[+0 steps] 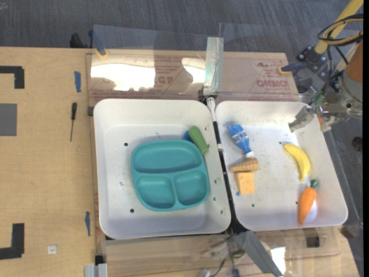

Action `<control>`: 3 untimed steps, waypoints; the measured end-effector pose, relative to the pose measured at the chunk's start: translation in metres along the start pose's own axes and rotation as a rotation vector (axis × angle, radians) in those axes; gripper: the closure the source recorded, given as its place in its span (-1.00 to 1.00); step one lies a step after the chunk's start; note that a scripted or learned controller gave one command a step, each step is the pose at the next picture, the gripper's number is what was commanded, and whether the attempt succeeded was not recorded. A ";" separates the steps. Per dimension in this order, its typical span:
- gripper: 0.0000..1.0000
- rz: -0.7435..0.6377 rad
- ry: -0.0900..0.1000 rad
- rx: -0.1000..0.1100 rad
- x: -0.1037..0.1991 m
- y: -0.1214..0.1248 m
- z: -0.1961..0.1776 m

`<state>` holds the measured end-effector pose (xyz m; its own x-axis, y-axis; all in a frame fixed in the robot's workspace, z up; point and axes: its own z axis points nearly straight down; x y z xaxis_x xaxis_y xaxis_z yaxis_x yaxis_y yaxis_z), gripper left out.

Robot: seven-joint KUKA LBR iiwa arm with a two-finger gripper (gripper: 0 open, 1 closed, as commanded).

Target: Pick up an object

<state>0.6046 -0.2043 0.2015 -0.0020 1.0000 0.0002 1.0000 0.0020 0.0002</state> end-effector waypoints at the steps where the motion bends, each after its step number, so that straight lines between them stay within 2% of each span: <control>1: -1.00 0.056 0.001 0.007 0.014 0.048 0.086; 2: -1.00 0.018 0.002 -0.003 0.007 -0.037 0.114; 3: 1.00 0.020 -0.002 -0.011 0.005 -0.035 0.102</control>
<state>0.5701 -0.1992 0.0992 0.0180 0.9998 -0.0012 0.9998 -0.0180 0.0112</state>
